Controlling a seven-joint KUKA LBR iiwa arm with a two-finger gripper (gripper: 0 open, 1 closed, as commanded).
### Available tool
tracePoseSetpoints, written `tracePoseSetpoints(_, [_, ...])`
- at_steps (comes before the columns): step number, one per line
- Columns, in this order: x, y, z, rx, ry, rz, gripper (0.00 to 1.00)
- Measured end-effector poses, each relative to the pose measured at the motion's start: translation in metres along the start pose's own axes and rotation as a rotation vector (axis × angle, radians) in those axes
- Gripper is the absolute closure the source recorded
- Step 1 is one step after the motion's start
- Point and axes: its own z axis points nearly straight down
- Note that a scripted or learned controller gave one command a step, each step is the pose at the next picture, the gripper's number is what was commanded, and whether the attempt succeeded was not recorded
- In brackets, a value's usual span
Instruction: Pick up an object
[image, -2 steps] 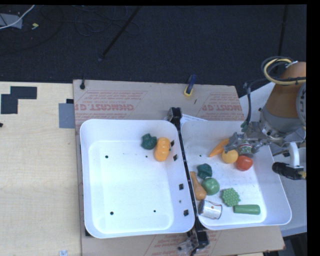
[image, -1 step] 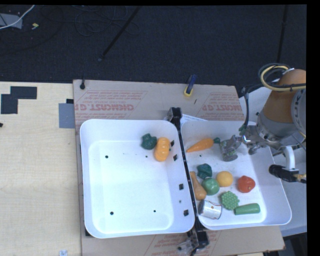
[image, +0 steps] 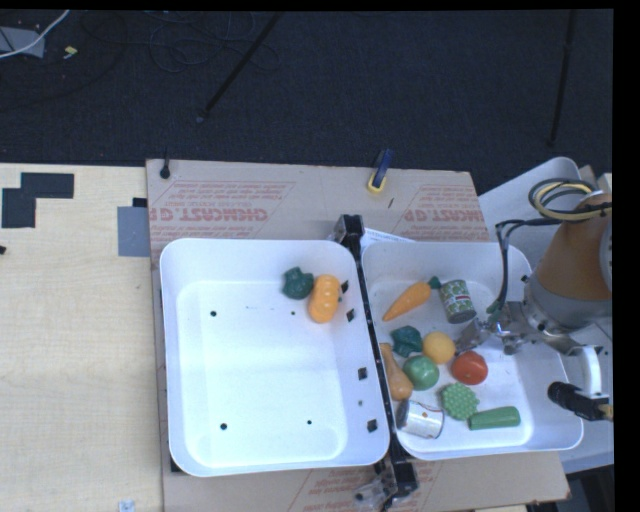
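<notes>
The gripper (image: 483, 335) hangs low in the right bin (image: 545, 425); how far it is open cannot be told, and nothing is seen held. A glossy red tomato (image: 469, 368) lies just below it, a round yellow lemon (image: 438, 347) just to its left, and a small labelled can (image: 458, 299), its print unreadable, just above. A tapered orange carrot (image: 408, 298) lies further left. The cardboard (image: 250, 205) beneath reads upside down, indistinctly.

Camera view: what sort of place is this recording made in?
Probably a robot lab bench for grasping trials. Two white bins sit on cardboard, toy food such as a carrot fills the right one, and loose cables lie on dark carpet behind.
</notes>
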Motion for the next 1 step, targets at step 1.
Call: tracePoseSetpoints(1, [0.0222, 0.0891, -0.0033, -0.014, -0.003, -0.007, 0.00])
